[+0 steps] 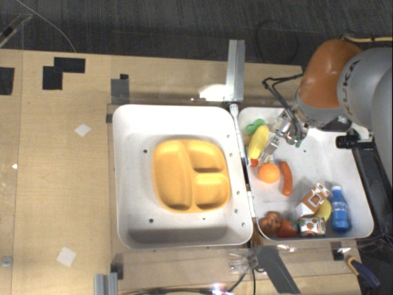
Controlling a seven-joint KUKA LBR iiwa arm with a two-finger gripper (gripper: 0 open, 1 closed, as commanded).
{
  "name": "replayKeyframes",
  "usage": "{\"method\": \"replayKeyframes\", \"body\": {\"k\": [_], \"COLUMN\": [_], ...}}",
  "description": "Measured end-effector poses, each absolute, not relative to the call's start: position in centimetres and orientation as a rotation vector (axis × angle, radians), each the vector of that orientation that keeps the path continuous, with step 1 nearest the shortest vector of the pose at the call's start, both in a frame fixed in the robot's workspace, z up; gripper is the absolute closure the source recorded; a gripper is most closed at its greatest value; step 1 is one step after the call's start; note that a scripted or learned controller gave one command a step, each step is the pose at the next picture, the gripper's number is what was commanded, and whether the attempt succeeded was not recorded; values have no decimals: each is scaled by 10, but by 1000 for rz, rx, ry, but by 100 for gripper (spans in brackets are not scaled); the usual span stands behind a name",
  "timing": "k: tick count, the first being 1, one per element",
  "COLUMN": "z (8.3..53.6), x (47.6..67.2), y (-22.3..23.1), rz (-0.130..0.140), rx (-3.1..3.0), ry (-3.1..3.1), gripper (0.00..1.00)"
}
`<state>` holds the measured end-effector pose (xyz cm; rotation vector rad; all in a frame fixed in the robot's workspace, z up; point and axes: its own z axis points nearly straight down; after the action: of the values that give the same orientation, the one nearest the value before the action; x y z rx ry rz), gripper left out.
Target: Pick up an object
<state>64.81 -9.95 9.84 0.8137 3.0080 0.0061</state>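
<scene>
Two shallow white bins are seen side by side on the desk (55,183). The left bin (132,165) is occupied by a yellow divided tray (190,174), which lies near its middle. The right bin (359,192) is crowded with small things. A toy corn cob (259,141) is laid by the bin's left wall, with a green piece (253,126) just above it towards the far left corner. An orange ball (268,173) is set just below the cob, and a red sausage-like piece (286,177) is placed just beside the ball on its right. Along the near edge of this bin a dark red-brown piece (274,224), a small printed can (312,227), a small orange-and-white carton (314,196), a yellow piece (325,211) and a blue bottle (339,209) are gathered — most of them touching or nearly so.

The arm (344,78) is brought in from the far right corner of the desk, its orange band visible above the wrist. The gripper (284,134) is lowered over the far part of the right bin, just beside the upper end of the corn cob. Nothing is seen between its tips — whether it is released or clenched cannot be told.
</scene>
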Motion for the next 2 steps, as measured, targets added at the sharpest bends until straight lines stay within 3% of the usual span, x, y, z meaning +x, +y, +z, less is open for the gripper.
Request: {"method": "replayKeyframes", "body": {"k": [1,2], "z": [97,95], "x": [663,665], "y": [-100,-102], "rz": [3,9], "rx": [972,1164], "ry": [2987,2926], "gripper": [0,0]}}
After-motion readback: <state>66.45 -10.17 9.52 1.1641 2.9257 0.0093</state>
